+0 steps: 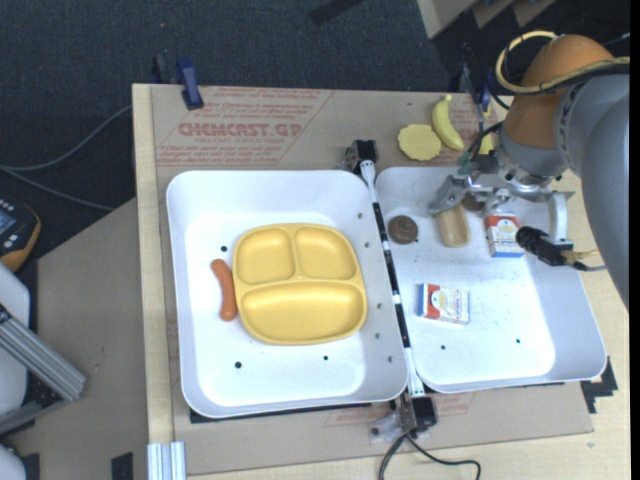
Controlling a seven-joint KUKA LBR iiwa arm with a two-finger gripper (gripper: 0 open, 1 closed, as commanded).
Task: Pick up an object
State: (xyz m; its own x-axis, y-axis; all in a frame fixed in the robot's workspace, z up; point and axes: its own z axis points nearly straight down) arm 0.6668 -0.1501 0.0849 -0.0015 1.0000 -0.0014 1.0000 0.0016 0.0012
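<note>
My gripper (468,190) hangs over the far edge of the right bin (520,353), under the orange band of the arm (550,78). Just below it in the view lies a tan cylinder (453,228). A small red and white carton (503,236) sits to the right of the cylinder, partly under the wrist. A brown round disc (402,230) lies at the bin's left wall. Nearer the front, a flat red, white and blue packet (443,303) rests on the bin floor. Nothing shows as held.
The left bin (200,368) holds a yellow divided plate (298,283) with an orange sausage (225,288) beside it. A banana (447,123) and a yellow disc (420,142) lie on the bench behind the right bin. A black part and cable (550,248) stick out by the wrist.
</note>
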